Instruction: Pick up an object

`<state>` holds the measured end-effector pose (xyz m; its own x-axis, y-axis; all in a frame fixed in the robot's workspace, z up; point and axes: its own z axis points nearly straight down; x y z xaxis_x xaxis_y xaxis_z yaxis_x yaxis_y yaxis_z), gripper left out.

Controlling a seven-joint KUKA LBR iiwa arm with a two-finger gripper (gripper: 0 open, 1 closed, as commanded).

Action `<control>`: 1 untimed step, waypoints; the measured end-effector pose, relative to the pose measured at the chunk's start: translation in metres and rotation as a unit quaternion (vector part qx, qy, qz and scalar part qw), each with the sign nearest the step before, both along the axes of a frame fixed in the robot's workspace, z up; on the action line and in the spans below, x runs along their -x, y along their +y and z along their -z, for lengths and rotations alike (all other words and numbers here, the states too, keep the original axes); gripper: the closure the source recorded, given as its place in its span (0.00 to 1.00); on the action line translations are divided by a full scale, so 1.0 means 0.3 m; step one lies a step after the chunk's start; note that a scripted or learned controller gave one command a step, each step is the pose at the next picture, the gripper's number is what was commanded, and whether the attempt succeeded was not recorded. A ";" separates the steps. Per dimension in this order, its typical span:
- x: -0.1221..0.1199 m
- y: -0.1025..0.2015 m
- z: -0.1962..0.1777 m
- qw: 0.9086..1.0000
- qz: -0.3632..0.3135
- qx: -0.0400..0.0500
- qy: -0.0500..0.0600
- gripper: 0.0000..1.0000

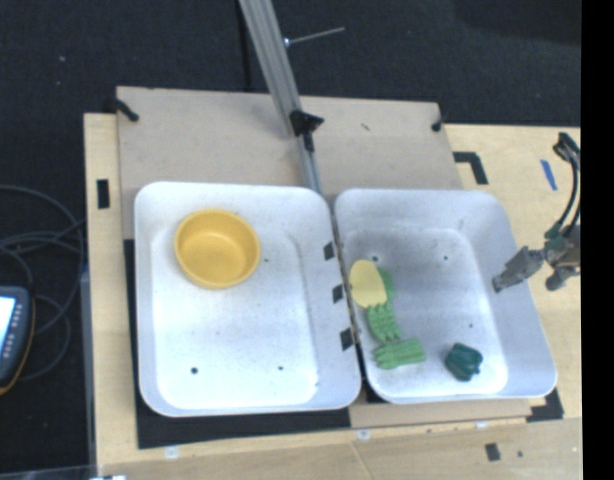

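My gripper (535, 271) hangs over the right rim of the right bin (487, 213), at the view's right side. Its two grey fingers stand apart, open, with nothing between them. In this bin lie a pale yellow piece (366, 283) by the left wall, a light green ridged piece (383, 319) just below it, another light green piece (399, 353) and a dark green lump (464, 361) near the front. All of them lie left of and below the gripper, apart from it.
The left bin (167, 368) holds a yellow bowl (218, 249) in its back left part. A slanted metal rail (272, 58) runs from the top of the view down to the gap between the bins. A handheld screen (2, 333) lies off the bench at far left.
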<state>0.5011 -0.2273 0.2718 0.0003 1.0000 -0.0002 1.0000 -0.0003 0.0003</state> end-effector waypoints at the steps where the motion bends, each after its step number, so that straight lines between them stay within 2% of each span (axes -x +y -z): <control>1: -0.001 0.024 0.199 1.000 0.000 -0.001 0.002 0.00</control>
<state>0.5016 -0.2201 0.2122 -0.0002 1.0000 0.0012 1.0000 0.0002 -0.0042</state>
